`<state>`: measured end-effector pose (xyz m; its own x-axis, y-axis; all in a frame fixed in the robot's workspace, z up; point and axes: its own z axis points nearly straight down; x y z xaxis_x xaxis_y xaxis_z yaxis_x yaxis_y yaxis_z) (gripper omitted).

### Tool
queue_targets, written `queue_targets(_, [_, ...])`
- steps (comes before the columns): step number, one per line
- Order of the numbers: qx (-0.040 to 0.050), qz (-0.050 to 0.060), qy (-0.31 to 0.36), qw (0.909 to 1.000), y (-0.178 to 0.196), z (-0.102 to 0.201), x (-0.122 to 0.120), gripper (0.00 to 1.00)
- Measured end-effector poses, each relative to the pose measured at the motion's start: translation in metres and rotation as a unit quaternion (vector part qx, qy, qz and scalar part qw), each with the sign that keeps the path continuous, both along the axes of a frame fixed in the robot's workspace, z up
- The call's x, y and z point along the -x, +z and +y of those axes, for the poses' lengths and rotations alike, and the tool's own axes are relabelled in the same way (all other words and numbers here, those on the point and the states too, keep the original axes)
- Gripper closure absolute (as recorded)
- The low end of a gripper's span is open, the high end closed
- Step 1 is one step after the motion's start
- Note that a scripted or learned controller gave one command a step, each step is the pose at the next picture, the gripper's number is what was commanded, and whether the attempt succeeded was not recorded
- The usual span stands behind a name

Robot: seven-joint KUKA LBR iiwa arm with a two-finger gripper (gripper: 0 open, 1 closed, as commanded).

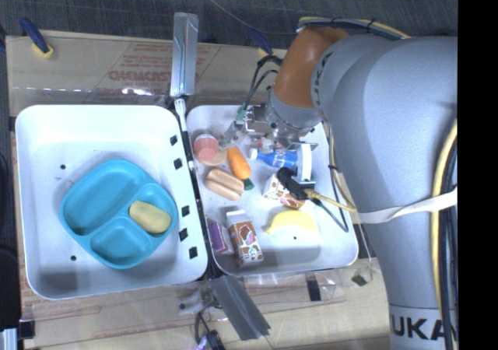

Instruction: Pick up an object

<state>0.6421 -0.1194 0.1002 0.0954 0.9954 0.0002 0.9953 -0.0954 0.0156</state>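
The gripper (261, 129), whose opening cannot be told, hangs low in the right bin (342, 246) near the carrot (239, 163), so it should straddle the carrot's narrow width, clear of the sausage (224, 183).

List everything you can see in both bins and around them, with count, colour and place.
Bins: two, white, side by side.
Divided plate: one, blue, left bin.
Potato-like piece: one, yellow, on the plate.
Carrot: one, orange, right bin.
Hot dog: one, tan, beside the carrot.
Round can: one, pink, right bin's upper left.
Carton: one, brown and white, right bin's front.
Lemon-like piece: one, yellow, right bin.
Arm: one, grey.
Hand: over the right bin.
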Motion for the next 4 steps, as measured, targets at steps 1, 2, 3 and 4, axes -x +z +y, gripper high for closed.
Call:
queue_targets(1, [0.0043,-0.002,0.067,0.9977,0.001,0.016,0.010,0.00])
queue_targets(2, [0.0054,-0.001,0.068,0.9977,0.010,0.015,0.009,1.00])
queue_targets(3, [0.0052,-0.001,0.068,0.9976,0.009,0.015,0.009,0.00])
queue_targets(4, [-0.0042,-0.002,-0.011,0.9999,0.001,-0.034,0.000,0.00])
